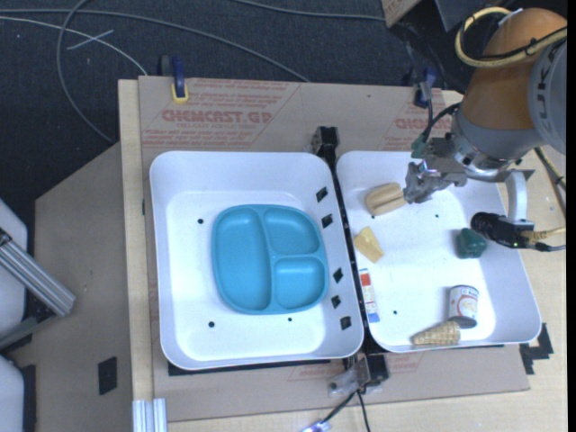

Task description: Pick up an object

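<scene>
Right bin (517,309): tan bread-like block (384,198) at upper left, with the gripper (417,187) just beside its right end; finger state cannot be told. Also a yellow wedge (367,244), green lump (469,242), small can (463,302), waffle cone (436,335). Left bin (171,241): blue divided plate (269,258).

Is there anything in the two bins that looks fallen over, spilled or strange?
Two things lie on their sides in the right bin: a small can near the front edge, and an ice-cream cone just in front of it. Nothing looks spilled. The blue divided plate lies flat in the left bin.
</scene>
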### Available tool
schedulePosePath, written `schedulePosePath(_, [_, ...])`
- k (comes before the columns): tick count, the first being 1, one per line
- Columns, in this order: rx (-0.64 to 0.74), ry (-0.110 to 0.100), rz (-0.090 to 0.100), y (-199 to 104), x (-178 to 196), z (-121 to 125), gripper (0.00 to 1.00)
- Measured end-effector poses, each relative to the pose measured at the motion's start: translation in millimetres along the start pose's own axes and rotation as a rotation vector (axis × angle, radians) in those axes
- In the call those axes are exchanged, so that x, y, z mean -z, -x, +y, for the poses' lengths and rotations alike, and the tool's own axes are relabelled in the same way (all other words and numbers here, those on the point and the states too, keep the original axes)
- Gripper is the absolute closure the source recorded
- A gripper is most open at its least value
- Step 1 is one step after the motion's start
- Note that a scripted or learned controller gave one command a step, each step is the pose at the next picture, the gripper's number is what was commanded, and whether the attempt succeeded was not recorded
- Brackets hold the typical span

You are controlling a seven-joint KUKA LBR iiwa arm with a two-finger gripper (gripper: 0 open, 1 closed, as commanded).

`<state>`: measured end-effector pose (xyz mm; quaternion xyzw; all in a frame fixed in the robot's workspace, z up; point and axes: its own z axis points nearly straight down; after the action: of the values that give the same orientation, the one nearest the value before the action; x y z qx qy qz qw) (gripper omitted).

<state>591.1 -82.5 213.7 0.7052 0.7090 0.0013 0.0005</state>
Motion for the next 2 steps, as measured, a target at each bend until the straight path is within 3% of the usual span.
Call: schedulePosePath(2, [0.0,0.0,0.001,-104,-2,26,1.0])
